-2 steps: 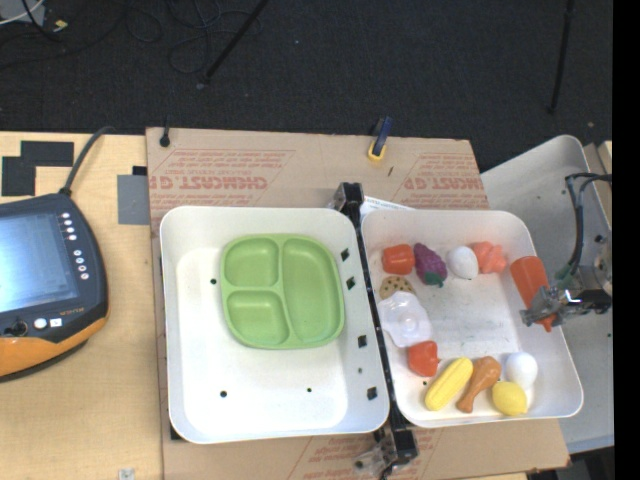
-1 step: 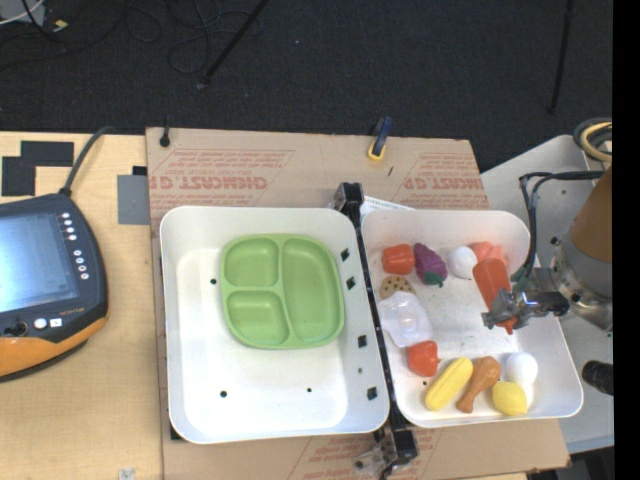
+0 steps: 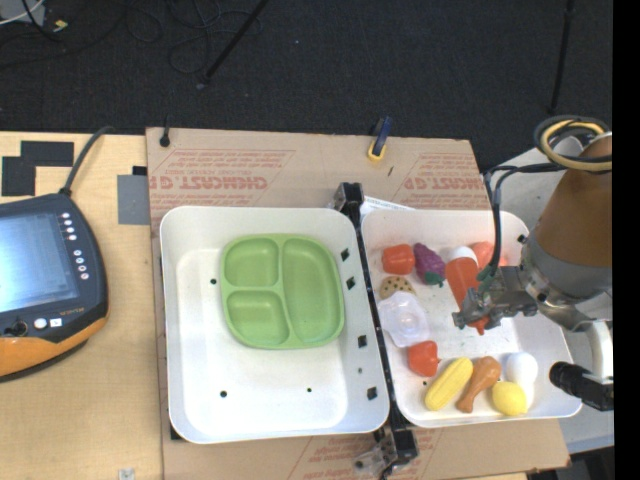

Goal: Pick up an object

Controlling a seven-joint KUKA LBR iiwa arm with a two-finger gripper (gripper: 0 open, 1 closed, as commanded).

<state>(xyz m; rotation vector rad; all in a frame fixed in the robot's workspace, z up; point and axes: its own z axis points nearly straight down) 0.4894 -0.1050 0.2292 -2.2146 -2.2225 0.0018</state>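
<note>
Your hand [image 3: 481, 311] is hanging low over the right bin [image 3: 545, 343], just above the lower end of the orange-red bottle [image 3: 463, 276], and you cannot tell from this angle whether it is open or closed; nothing is visibly sitting in it.

Going left to right: the teach pendant [image 3: 45, 283] is lying at the tabletop's [image 3: 60, 408] left edge. The left bin [image 3: 190, 368] is carrying a green divided plate [image 3: 282, 292]. Across the divider, the right bin is holding a red tomato [image 3: 398, 259], a purple piece [image 3: 429, 262], a cookie [image 3: 392, 287], a clear plastic cup [image 3: 404, 320], a red pepper [image 3: 423, 357], a yellow corn cob [image 3: 447, 383], a drumstick [image 3: 479, 381], a lemon [image 3: 509, 398] and a white egg [image 3: 520, 369].

The bottle is looking like your nearest target, lying tilted with its white cap towards the back wall. It is probably light, hollow, stiff plastic, smooth and rounded, so it is likely to roll or squirt out of a pinch. You should be closing across its narrow width near the middle of the body, not at the cap, and keeping clear of the cup lying just left of it
</note>
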